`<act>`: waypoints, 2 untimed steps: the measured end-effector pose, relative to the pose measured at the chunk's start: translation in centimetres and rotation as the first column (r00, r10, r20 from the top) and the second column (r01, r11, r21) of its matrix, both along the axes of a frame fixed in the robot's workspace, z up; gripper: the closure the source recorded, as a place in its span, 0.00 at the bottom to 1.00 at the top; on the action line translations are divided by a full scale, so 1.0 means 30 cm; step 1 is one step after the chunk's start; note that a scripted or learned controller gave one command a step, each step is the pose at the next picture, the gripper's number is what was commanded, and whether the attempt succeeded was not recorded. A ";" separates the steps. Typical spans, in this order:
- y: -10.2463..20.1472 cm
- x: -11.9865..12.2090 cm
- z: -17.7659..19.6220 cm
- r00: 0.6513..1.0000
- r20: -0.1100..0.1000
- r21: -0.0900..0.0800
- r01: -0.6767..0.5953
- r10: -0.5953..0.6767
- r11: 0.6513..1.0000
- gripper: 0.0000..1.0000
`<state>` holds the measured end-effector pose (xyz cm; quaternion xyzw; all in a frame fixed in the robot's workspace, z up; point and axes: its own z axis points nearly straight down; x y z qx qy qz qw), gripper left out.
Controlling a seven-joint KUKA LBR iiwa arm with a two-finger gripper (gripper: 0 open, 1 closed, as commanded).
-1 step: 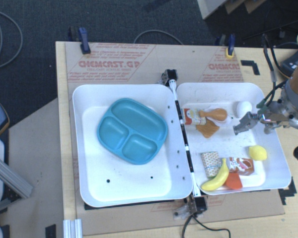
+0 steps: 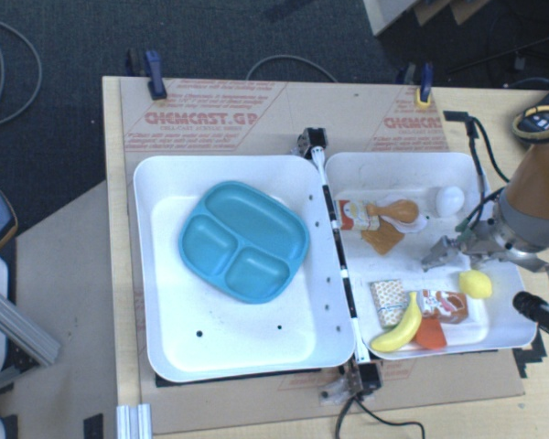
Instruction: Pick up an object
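Dark carpet surrounds table point(image 2: 119, 245). Lower right: banana point(image 2: 395, 330), lemon point(image 2: 476, 284) crowded in right bin point(image 2: 384, 165). Gripper point(image 2: 439, 254) low mid-bin, fingers spread, holding nothing. Risk: closing on bare floor, or nudging lemon aside. Blue tray point(image 2: 244, 240) farther left.

Two shallow white plastic bins sit side by side on the bench: a left bin point(image 2: 156, 273) and a right bin point(image 2: 384, 165). The left bin holds one blue three-compartment plastic tray point(image 2: 244, 241). The right bin holds one yellow toy banana point(image 2: 398, 330), one yellow lemon-shaped toy point(image 2: 476, 284), one white egg-shaped ball point(image 2: 449, 199), one orange wedge point(image 2: 429, 336) and two small printed packets point(image 2: 387, 294), plus other toy foods too jumbled to count.
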<state>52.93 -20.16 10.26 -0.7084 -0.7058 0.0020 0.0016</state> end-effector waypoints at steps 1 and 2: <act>-0.037 -0.089 -0.063 1.000 0.002 0.003 -0.003 0.003 1.000 0.00; -0.037 -0.085 -0.026 1.000 0.006 0.000 -0.002 0.002 1.000 1.00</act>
